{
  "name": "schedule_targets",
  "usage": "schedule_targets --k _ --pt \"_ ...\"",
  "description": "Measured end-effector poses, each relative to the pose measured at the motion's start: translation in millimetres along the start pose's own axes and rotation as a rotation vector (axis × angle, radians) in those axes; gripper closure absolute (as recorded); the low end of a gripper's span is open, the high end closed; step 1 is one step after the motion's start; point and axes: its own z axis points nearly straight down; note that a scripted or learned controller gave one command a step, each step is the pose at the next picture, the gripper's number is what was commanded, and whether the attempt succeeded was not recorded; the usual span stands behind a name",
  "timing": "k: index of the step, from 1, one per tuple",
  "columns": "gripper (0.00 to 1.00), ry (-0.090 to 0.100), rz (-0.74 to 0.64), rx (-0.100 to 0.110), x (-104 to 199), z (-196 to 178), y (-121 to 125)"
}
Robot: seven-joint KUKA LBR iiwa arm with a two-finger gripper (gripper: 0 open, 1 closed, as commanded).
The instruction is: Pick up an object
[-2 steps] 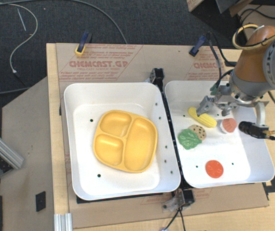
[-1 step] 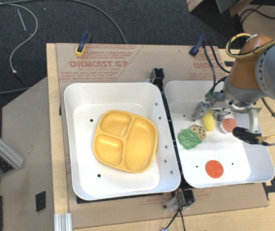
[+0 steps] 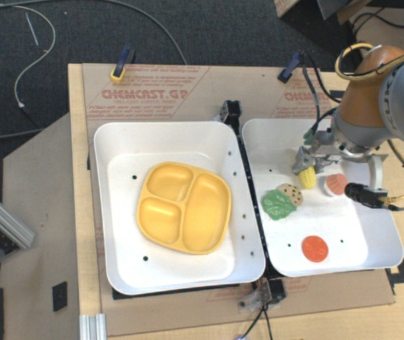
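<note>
In the right bin point(image 3: 371, 257) lie several small items: a green leafy piece point(image 3: 278, 205), a speckled tan disc point(image 3: 291, 193) touching it, a small yellow piece point(image 3: 307, 178), a pink-red round piece point(image 3: 336, 184) and an orange-red disc point(image 3: 315, 248). My gripper point(image 3: 306, 166) hangs low in the upper middle of this bin. Its tip is directly over the yellow piece, touching or nearly touching its top. The arm's orange band point(image 3: 363, 98) rises behind it at the right.
The left bin point(image 3: 117, 154) holds a yellow plate point(image 3: 185, 207) with three compartments. A black divider bar point(image 3: 247, 183) runs between the two bins. Blue clamps point(image 3: 122, 62) sit at the board's back edge.
</note>
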Motion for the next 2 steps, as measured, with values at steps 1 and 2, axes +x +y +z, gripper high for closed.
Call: schedule_targets --k 1,2 --pt "1.00 -0.004 -0.001 -0.008 -2.6 -63.9 6.7" --pt "1.00 -0.003 -0.001 -0.007 -4.0 -109.5 3.8"
